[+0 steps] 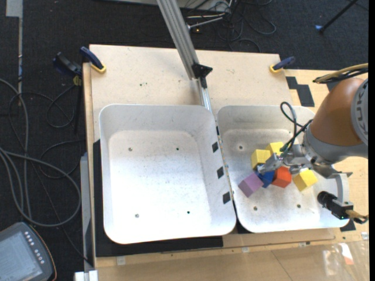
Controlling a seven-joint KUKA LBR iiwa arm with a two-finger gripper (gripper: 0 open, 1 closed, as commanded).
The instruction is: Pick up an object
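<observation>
The left shallow white plastic bin (155, 174) is lying bare of blocks, and the dividing wall it shares with the right shallow white plastic bin (246, 124) is carrying small black markers. In the right bin a cluster of small blocks is sitting just right of centre: a purple cube-shaped block (251, 184) at the near left of the pile, a yellow block (261, 157) beyond it, a blue block (267, 177) touching the purple one, an orange-red block (282, 177) right of that, and a second yellow block (304, 180) at the right edge. The two-finger gripper (287, 157) is hanging over the middle of this pile, down among the blocks, and whether its jaws are wide or narrow cannot be told, since the wrist is covering them. Judging by looks, the blocks are light, rigid and smooth-sided, so flat opposite faces are offering the best hold. The purple block is standing slightly apart on its left side and seems the easiest target; the others are crowding each other, and neighbours are likely blocking finger entry. The grey arm with orange band (343, 119) is reaching in from the right, with a black cable looping near it.
</observation>
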